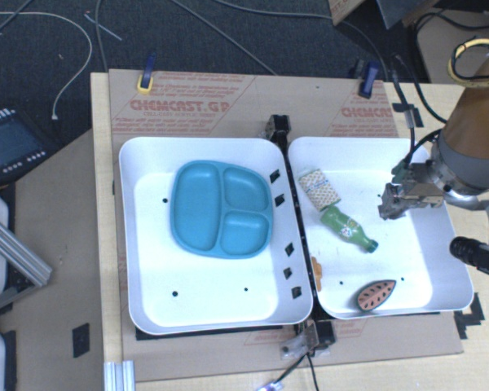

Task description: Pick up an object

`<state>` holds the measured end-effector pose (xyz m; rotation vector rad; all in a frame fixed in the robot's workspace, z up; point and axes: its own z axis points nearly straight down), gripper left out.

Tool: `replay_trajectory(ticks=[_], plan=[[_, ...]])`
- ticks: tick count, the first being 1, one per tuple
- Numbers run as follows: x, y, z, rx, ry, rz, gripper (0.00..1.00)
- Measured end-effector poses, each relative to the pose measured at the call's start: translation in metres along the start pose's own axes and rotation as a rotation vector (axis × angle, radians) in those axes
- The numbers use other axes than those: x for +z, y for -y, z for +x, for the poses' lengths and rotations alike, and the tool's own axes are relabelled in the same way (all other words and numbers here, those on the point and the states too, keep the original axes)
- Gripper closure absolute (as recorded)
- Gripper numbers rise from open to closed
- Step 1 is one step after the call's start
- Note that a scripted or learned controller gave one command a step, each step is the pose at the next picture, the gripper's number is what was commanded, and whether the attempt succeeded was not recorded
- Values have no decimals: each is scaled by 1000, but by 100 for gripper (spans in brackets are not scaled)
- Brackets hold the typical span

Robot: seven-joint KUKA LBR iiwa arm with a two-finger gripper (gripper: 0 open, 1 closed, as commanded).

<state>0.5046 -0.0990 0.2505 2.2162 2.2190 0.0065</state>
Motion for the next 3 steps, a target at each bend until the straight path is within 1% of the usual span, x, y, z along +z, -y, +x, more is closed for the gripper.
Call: replay_trajectory(ticks=[1, 2, 3], plan=[[-1, -7, 60, -6, -4, 5, 100], [9, -28, 106, -3, -2, 6, 100], [12, -37, 169, -6, -4, 6, 100]])
